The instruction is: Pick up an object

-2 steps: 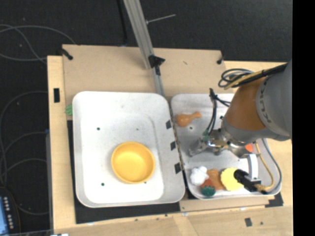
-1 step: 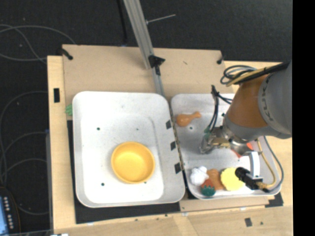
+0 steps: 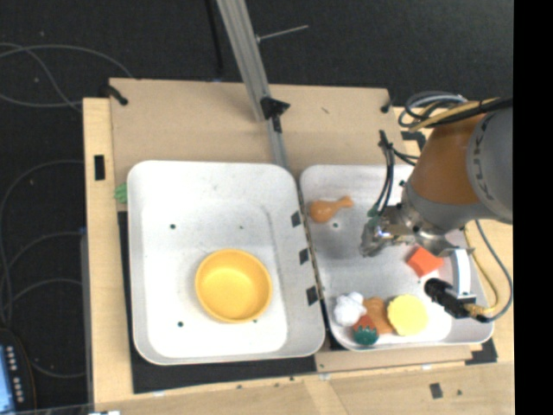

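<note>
The arm [image 3: 449, 175] reaches in over the right bin [image 3: 346, 180], its pincer [image 3: 373, 239] low above the bin's bare middle; whether it is released or clenched cannot be told. An orange block [image 3: 422, 260] lies just beside the wrist. A small orange toy [image 3: 327, 208] sits near the bin's left wall. Along the near edge cluster a white ball [image 3: 349, 307], a yellow ball [image 3: 407, 315] and a green piece [image 3: 365, 336]. A yellow bowl [image 3: 232, 284] sits in the left bin [image 3: 173, 197] on the counter [image 3: 190, 119].
</note>
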Robot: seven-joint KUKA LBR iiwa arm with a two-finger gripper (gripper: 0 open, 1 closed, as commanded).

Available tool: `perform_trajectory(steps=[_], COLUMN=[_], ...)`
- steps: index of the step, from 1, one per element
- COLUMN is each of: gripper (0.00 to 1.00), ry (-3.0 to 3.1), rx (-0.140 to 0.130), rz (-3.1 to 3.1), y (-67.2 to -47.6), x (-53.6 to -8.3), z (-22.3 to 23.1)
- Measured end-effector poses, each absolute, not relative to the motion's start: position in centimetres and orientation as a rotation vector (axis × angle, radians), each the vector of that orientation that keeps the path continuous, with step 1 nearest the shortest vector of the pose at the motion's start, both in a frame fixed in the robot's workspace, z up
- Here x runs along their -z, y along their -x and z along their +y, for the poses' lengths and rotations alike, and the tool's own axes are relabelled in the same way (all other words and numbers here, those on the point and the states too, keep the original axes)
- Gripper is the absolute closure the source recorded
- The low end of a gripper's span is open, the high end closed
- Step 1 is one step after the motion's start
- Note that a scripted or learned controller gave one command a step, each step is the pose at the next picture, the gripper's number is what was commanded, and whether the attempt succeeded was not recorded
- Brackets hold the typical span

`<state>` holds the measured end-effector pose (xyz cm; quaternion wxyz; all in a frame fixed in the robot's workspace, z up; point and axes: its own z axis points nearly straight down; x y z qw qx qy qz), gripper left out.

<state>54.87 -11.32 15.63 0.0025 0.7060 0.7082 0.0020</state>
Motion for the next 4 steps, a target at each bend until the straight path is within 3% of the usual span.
perform_trajectory(steps=[2,4], gripper=[1.0,1.0], ry=[-2.213,-2.215], rx=[-0.006,-0.001], rz=[2.223,2.228], y=[-55.2,-53.2], x=[-25.9,-25.9], z=[-11.1,-0.9])
